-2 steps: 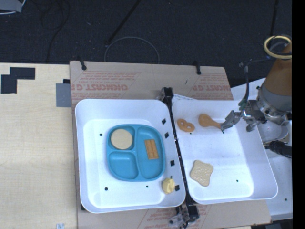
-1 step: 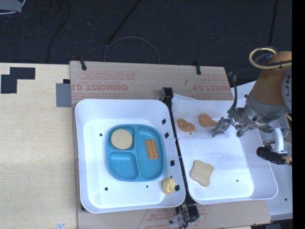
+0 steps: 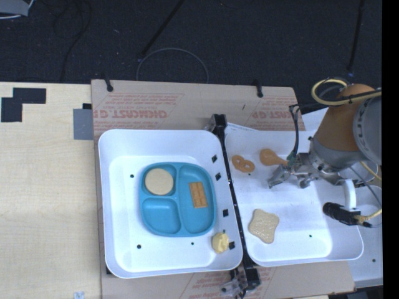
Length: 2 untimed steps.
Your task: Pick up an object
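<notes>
The arm comes in from three o'clock, and its bulk runs off the frame edge, so much of it is cut away. The end effector sits low over the right bin, a tangle of grey metal, and whether it is spread or pressed together I cannot tell from here; nothing is plainly seen pinched in it. Right at its eleven o'clock, just beside it and perhaps touching, lies an orange-brown spoon-shaped piece, its far end tucked under the mechanism. At nine o'clock from the end effector, near but apart, a pretzel. At seven o'clock, further down the bin floor, a tan toast-like slice, lying flat and clear of everything. That makes three loose pieces in the right bin. Over in the left bin, one blue divided tray with three compartments: a round beige cookie in the ten o'clock one, a rectangular cracker in the right-hand one. One pale yellow lump rests off the tray at its five o'clock, by the divider between the bins. Two bins on the worktop.
</notes>
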Tool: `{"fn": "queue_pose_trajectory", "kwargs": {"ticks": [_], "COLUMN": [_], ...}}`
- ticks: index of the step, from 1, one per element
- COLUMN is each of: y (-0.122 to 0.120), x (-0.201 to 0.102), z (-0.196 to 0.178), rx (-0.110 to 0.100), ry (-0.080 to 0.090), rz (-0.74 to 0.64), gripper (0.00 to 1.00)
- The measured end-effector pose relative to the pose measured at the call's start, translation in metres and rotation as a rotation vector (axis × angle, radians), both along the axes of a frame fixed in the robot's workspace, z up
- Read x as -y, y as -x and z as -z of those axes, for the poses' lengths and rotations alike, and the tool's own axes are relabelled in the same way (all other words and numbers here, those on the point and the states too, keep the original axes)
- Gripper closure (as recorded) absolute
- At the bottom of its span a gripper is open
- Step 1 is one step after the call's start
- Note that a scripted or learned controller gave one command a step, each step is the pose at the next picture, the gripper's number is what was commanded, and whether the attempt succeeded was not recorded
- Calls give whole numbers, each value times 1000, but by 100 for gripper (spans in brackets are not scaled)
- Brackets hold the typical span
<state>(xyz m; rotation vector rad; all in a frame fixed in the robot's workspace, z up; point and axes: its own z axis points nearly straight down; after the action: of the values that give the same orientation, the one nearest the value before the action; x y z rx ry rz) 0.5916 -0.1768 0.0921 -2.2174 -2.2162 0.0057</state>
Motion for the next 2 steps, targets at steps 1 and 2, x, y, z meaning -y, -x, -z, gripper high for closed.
{"fn": "queue_pose_trajectory", "kwargs": {"ticks": [1, 2], "y": [-1, 4], "x": [1, 2], "z": [-13, -75], "rx": [3, 9], "ry": [1, 3], "rz": [2, 4], "gripper": [100, 100]}}
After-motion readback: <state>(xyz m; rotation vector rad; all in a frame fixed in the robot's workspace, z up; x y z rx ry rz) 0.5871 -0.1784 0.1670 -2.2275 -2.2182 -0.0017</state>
